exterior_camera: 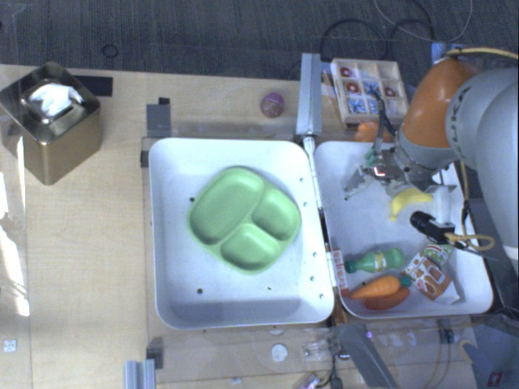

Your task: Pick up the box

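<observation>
A robotics lab, a pale wooden bench point(81, 241) over dark carpet point(162, 14), a white left bin point(162, 217) and a white right bin point(357, 225), a metal rail point(308, 96) between them, a grey robot arm point(478, 120) with orange band, loose cables point(422, 24) behind, a toy carrot point(379, 286) in the right bin.

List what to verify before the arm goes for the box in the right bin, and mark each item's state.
1. Box in view and uncovered, lying near the front edge of the right bin: ok.
2. Gripper lined up over the box: not ok; it hangs over the bin's far part.
3. Straight path to the box is free: not ok; the banana lies between them.
4. Clearance beside the box: cannot tell; the carrot tip is very close.
5. Green bottle apart from the box: ok.
</observation>
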Controlling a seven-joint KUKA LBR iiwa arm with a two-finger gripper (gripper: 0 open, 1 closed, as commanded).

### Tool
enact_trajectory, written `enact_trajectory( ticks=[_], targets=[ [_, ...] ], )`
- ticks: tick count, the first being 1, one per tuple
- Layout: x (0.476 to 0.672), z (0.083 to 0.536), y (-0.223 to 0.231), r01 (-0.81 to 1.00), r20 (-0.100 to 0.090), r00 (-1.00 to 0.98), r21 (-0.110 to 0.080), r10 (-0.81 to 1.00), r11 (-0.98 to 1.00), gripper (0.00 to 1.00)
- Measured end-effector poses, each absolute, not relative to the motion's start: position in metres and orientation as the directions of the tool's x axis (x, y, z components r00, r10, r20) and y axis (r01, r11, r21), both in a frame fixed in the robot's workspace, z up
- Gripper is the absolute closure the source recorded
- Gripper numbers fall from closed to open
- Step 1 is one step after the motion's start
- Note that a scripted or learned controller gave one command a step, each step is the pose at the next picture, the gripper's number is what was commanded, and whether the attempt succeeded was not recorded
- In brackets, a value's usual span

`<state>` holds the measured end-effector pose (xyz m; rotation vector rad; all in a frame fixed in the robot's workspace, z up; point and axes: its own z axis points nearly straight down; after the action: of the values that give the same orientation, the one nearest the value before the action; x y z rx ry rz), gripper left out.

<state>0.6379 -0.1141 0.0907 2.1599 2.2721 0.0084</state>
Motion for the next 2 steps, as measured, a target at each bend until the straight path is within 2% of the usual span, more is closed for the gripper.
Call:
enact_trajectory(
  ticks=[1, 2],
  targets=[
    [0.609, 0.089, -0.089, 1.0, -0.001, 0.002, 0.012, 1.0, -0.002, 0.0],
    [0.671, 0.087, -0.103, 0.998, 0.0, 0.055, 0.008, 0.998, -0.055, 0.0]
  ],
)
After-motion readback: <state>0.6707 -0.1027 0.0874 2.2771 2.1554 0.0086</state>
